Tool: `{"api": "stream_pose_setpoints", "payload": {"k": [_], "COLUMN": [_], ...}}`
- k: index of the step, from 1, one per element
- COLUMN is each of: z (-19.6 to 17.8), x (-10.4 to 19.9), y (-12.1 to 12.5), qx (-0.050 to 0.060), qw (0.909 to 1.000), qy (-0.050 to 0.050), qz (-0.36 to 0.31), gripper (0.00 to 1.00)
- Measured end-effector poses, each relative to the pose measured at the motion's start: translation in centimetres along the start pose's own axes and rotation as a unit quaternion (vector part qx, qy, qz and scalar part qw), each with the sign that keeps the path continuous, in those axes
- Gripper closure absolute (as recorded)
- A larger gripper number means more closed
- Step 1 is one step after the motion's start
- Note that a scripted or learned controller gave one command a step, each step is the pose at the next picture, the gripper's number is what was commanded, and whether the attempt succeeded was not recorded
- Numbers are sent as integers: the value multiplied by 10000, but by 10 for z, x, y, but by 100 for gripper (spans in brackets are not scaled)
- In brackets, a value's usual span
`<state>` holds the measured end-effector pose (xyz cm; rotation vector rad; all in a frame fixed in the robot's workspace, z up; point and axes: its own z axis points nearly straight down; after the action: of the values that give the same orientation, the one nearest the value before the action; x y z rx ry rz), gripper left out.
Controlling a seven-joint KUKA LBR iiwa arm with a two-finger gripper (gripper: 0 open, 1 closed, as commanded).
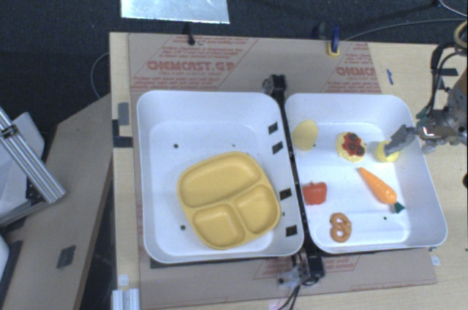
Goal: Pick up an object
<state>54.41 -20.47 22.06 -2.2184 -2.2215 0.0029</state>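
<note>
On the bench, the left shallow white plastic bin carries a yellow three-compartment plastic tray lying a little toward its front-right. Beside it, the right shallow white plastic bin holds the small toys. The grey arm reaches in over this bin's right wall, and its two-finger gripper sits low at the upper right of the bin floor.

The orange plastic carrot with a green stub lies just below and slightly left of the gripper, its long axis running from upper left to lower right, green end toward the bin's right wall. Left of it are a small red plastic pepper-like piece near the divider, a brown pretzel-shaped toy toward the front, a round yellow piece topped with red and a pale yellow rounded piece further left.

Smallest and nearest is a little yellow lump, right at the fingertips; it seems to touch them, yet whether the fingers are spread or closed on it I cannot tell at this size. My judgement: this lump is the likely target
</note>
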Motion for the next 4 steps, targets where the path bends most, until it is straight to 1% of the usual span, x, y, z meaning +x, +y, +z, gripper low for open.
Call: {"api": "stream_pose_setpoints", "payload": {"k": [1,2,3,4], "z": [48,93,79,14], "x": [1,7,6,8], "y": [10,14,15,17], "qx": [-8,-9,-35,-54], "qw": [10000,10000,10000,10000], "qy": [1,1,-11,-14], "qz": [-1,-13,-10,-18], "gripper": [0,0,100,100]}}
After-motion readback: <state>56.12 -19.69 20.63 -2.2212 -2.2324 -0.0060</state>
